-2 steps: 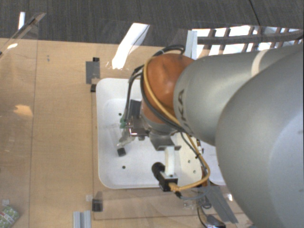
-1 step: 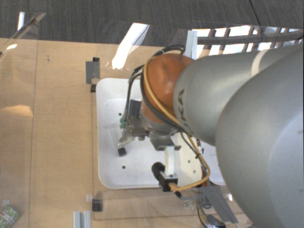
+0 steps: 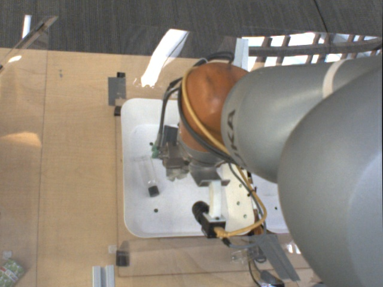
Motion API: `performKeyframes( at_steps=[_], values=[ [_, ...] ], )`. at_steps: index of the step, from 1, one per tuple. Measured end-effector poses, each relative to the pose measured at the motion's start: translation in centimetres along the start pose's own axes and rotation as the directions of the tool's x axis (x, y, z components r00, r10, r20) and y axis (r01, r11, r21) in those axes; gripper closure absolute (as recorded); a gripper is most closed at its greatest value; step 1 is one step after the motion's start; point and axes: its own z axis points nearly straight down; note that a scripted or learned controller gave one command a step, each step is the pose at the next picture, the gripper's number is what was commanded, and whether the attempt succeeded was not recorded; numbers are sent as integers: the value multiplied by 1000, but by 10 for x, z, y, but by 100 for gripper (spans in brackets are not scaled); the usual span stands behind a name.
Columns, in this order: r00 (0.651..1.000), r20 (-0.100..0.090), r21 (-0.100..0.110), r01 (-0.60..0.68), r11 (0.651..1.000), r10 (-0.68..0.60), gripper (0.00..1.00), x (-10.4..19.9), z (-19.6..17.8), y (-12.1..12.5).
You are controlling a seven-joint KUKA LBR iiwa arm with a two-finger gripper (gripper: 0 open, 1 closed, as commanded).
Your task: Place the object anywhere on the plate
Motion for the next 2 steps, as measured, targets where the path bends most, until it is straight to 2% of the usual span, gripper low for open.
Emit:
performKeyframes(
  at_steps=[1, 2],
  values=[
    [1000, 0, 0, 0, 1000, 0, 0, 0, 0, 0],
    [1000, -1, -3, 4, 1000, -4, 100, 0, -10, 2]
  ],
)
